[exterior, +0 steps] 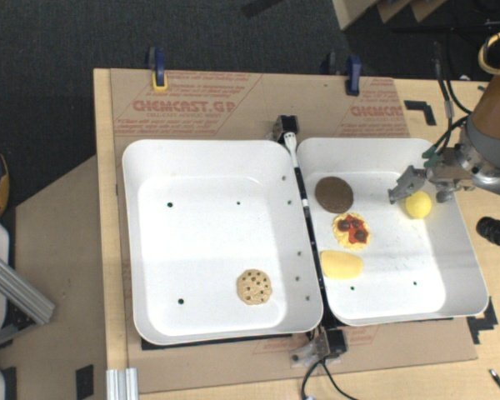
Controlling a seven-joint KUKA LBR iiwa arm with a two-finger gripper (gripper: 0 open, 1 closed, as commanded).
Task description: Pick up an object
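Dark carpet around a cardboard-topped table [233, 98] | yellow ball [417, 206] in right bin [458, 282], far side near right wall | gripper [420, 183] just above it, touching or nearly so; fingers' state: cannot tell | same bin: brown disc [334, 194], pizza piece [352, 230], yellow lump [342, 264] | left bin [150, 248]: cookie [254, 287]

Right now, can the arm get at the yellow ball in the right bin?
Probably yes. The end effector is right above the yellow ball, and nothing lies between them; the brown disc sits apart, further left.
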